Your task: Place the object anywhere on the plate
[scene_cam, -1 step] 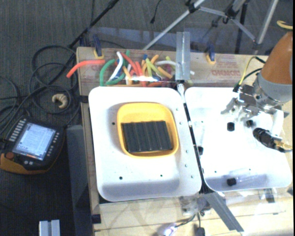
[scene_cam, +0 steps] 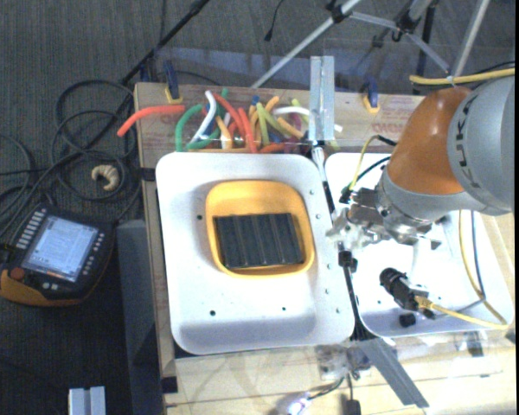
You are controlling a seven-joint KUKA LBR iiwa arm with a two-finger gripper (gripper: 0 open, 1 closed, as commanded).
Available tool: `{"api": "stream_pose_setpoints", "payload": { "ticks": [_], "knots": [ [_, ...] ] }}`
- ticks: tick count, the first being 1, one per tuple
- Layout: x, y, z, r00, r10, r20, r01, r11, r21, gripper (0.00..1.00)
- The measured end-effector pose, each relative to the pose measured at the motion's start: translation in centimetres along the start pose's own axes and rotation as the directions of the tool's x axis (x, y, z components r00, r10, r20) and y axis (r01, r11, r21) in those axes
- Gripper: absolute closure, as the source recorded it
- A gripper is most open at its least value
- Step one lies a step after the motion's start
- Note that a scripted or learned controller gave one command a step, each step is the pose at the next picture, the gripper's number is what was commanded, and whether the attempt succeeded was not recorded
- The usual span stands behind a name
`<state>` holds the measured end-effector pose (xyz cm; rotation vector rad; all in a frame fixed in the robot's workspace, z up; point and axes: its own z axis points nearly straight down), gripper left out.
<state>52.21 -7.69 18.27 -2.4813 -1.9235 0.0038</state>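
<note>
Fingers cannot be made out, hidden under the wrist, so I cannot tell their state; the gripper (scene_cam: 356, 232) hangs over the right bin (scene_cam: 467, 318), near its left rim. In the left bin (scene_cam: 242, 318) sits a yellow plate (scene_cam: 258, 199) with a dark ribbed centre. Which object is to be placed cannot be told.

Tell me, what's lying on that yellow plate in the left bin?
A dark, ribbed rectangular slab lies flat on the yellow plate, covering most of its middle. Whatever sits beneath the slab is hidden.
</note>
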Motion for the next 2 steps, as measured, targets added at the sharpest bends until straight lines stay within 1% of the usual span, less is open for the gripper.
{"api": "stream_pose_setpoints", "payload": {
  "ticks": [1,2],
  "knots": [
    [5.99,1.66,-1.44,0.982,-0.189,0.001,0.189,0.982,-0.002,1.0],
    [5.96,1.66,-1.44,0.982,-0.189,0.0,0.189,0.982,-0.002,0.0]
  ]
}}
